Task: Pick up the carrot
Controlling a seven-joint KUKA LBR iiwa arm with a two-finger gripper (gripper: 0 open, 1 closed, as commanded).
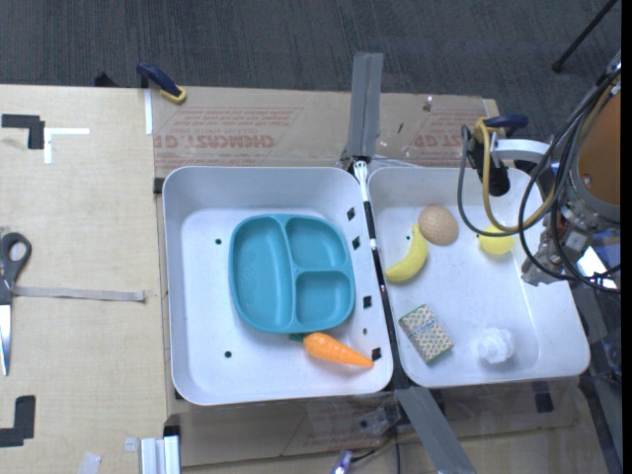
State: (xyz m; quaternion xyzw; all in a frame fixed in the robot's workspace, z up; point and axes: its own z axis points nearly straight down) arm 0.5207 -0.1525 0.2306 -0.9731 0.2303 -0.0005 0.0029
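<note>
The orange carrot [338, 352] lies in the left bin [193, 363], near its front right corner. It rests just in front of the teal divided plate [292, 271], with its thick end touching the plate's front rim. My arm hangs over the right rim of the right bin [553, 358], wrapped in black and yellow cables. The gripper [559, 256] sits low in that cable bundle, far to the right of the carrot and with the bin divider between them.
The right bin holds a banana [408, 258], a tan egg-shaped item [437, 224], a yellow lemon [497, 242], a patterned small box [426, 332] and a white crumpled object [494, 345]. Scissors [10, 265] lie on the bench at far left.
</note>
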